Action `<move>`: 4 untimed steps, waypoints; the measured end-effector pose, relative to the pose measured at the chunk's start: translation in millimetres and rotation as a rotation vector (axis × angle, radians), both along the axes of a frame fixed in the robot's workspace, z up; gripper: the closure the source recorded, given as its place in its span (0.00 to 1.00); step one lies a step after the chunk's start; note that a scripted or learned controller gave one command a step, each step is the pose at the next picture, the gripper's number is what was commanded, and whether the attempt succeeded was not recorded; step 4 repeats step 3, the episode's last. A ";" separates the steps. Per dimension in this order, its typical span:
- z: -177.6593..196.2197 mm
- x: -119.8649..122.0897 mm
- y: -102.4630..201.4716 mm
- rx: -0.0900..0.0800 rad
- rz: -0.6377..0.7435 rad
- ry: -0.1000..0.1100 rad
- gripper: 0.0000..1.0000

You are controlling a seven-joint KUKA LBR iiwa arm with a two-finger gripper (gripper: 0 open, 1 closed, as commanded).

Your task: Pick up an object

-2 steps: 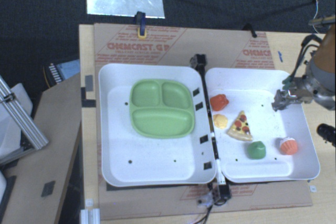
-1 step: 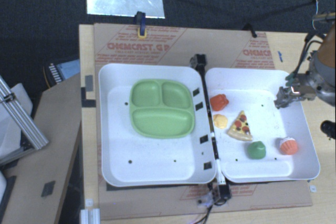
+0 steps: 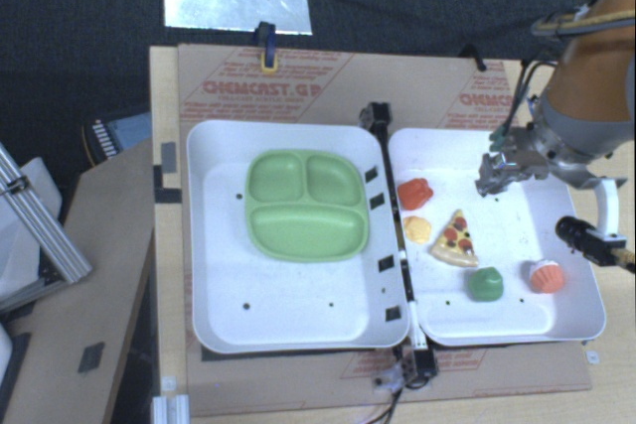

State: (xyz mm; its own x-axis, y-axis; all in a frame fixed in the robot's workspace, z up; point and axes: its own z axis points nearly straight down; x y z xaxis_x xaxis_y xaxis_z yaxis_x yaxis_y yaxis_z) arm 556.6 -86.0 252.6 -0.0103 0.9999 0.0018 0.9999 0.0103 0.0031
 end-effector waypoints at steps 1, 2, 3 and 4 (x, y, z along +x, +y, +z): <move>-9.0 24.5 42.9 -0.001 -0.001 0.000 1.00; -12.0 41.3 105.0 0.001 0.000 0.000 1.00; -26.8 60.7 153.6 0.000 -0.001 0.001 1.00; -26.8 60.7 153.6 0.000 -0.001 0.001 1.00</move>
